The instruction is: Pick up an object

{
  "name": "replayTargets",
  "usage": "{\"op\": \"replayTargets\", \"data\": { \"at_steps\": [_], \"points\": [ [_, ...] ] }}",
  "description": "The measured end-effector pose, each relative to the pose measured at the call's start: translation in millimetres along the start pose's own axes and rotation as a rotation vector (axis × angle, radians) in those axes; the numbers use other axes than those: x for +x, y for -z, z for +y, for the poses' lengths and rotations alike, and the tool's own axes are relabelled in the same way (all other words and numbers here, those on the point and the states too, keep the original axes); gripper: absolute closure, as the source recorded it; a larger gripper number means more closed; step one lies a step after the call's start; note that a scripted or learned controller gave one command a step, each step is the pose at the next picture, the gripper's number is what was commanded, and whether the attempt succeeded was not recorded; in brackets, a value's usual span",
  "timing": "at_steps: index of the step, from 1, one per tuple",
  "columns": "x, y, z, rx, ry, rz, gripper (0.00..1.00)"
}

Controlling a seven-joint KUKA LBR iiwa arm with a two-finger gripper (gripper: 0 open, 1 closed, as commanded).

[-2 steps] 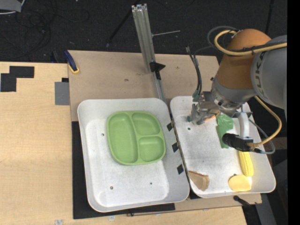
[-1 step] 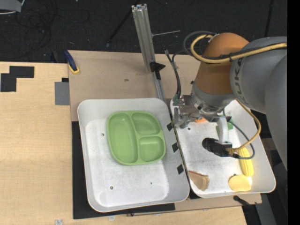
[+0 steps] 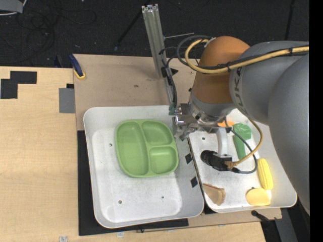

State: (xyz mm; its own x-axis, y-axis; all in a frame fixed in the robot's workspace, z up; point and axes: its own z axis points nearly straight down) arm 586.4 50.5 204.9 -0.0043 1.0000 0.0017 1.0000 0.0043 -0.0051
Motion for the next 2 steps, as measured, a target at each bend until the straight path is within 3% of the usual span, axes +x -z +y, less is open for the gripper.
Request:
{"op": "replayTargets", "data": {
  "at_steps": [1, 2],
  "points": [
    [53.0, 15.7, -4.3, -0.003, 0.000, -0.002, 1.00],
    [51.8, 15.1, -4.5, -0.002, -0.002, -0.002, 0.00]
  ]
}}
